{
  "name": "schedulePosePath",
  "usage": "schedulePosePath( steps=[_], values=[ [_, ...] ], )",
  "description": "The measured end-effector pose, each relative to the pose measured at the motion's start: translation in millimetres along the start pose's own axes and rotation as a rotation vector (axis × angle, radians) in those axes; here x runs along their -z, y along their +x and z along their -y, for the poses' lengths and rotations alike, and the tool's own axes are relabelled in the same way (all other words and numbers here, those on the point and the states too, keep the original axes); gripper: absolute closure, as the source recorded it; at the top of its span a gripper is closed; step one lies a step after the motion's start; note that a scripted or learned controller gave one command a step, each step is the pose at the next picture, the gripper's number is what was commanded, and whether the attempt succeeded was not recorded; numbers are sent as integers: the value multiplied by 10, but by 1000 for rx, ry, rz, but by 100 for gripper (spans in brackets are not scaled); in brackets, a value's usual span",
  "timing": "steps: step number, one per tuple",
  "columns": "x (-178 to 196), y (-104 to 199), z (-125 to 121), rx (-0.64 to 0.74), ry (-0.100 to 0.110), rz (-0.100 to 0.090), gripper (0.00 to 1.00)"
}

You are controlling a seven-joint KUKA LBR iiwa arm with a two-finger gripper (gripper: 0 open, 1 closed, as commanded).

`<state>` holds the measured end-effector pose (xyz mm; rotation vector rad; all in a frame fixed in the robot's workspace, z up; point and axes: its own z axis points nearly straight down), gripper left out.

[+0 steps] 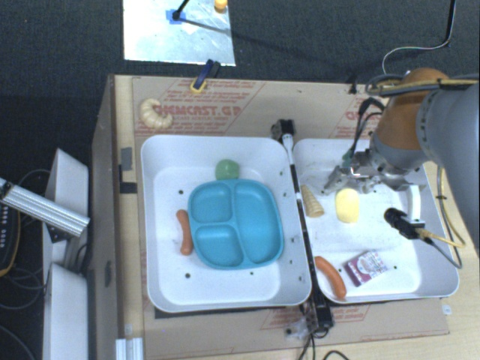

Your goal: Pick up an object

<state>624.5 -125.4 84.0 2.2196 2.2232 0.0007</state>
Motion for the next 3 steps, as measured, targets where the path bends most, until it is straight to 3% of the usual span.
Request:
schedulePosePath(
  steps=[1,2,3],
  values=[
    [5,-43,204,0,-1,1,0],
    [2,-475,-405,-3,11,0,0],
    [108,-471,-393,0,22,-3,100]
  ],
)
